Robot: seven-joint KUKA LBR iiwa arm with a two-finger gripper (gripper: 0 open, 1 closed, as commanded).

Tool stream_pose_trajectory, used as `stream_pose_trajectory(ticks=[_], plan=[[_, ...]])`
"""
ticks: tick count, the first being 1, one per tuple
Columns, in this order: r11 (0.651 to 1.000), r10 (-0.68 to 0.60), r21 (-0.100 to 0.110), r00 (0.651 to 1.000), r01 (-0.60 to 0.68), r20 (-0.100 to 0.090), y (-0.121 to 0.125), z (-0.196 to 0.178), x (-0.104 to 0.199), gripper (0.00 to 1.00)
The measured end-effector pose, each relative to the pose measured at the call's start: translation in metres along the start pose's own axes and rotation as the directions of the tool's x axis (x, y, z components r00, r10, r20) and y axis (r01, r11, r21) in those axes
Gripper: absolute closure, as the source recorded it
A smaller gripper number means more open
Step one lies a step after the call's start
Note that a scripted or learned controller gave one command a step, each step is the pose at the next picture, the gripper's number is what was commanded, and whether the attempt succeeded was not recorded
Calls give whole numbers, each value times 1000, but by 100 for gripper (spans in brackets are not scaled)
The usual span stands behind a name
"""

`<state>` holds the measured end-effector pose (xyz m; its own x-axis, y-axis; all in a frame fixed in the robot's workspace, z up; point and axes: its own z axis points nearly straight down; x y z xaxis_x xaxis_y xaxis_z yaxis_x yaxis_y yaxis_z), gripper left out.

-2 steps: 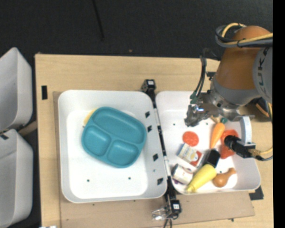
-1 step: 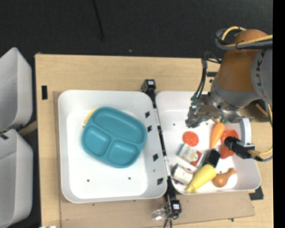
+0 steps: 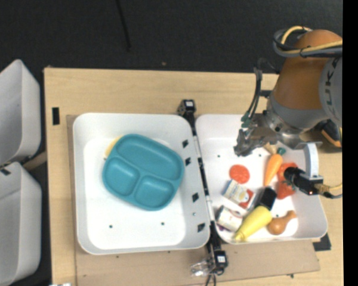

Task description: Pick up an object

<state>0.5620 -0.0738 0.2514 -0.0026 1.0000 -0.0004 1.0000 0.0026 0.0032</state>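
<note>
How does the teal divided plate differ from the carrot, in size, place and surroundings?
The teal plate is far bigger than the carrot. The plate lies in the left bin; the carrot lies in the right bin. The plate has open floor around it; the carrot sits among crowded items. Both lie untouched.

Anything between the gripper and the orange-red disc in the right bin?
Bare white bin floor, as the camera view shows. The gripper hangs up and slightly right of the orange-red disc; the carrot lies off to the right.
</note>
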Motion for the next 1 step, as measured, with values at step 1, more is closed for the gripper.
stream_pose_trajectory(ticks=[1], plan=[[1000,2,1,1000,-2,-1,0,1,-1,100]])
